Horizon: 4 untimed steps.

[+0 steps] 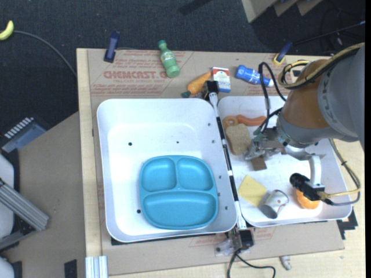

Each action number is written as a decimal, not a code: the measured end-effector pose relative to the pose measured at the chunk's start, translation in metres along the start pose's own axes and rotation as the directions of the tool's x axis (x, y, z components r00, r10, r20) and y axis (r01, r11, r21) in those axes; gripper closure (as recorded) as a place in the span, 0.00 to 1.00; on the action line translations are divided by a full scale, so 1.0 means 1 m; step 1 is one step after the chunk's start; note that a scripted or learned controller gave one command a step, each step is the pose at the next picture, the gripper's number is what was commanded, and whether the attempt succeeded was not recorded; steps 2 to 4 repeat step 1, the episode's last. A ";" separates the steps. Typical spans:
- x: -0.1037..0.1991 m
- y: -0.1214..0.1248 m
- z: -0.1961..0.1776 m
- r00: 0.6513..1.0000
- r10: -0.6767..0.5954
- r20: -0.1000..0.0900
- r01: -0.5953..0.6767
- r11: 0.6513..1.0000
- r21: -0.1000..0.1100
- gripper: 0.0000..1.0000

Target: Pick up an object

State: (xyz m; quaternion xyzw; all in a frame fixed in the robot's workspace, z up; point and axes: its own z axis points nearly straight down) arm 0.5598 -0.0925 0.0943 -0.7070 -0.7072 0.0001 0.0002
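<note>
The gripper (259, 149) is down inside the right bin (339, 155), in its left half, at the end of the grey arm with its orange band that comes in from the right edge of the frame. Whether it is spread or closed I cannot tell; from this angle the metal parts run together. Nothing can be seen gripped in it.

Just below it in the frame lies a small brown piece (258, 164), close enough that I cannot say whether they touch. To its left, beside the bin wall, is a tan bread slice (236, 138), and above that a salmon-orange curved piece (250, 120). Lower in the same bin sit a yellow wedge (251, 190) and, right beside it, a grey metal cup (275, 202) on its side.

The left bin (116, 126) has a blue divided plate (178, 191) in its lower half. Past the bins, at the top of the frame, a green bottle (169, 59), a small carton (220, 79) and a blue can (248, 74) lie on the cardboard sheet (139, 74).
</note>
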 end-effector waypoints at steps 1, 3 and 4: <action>0.072 -0.008 -0.100 1.000 -0.001 -0.001 0.001 1.000 -0.002 1.00; 0.072 -0.008 -0.100 1.000 -0.001 -0.001 0.001 1.000 -0.002 1.00; 0.072 -0.008 -0.100 1.000 -0.001 -0.001 0.001 1.000 -0.002 1.00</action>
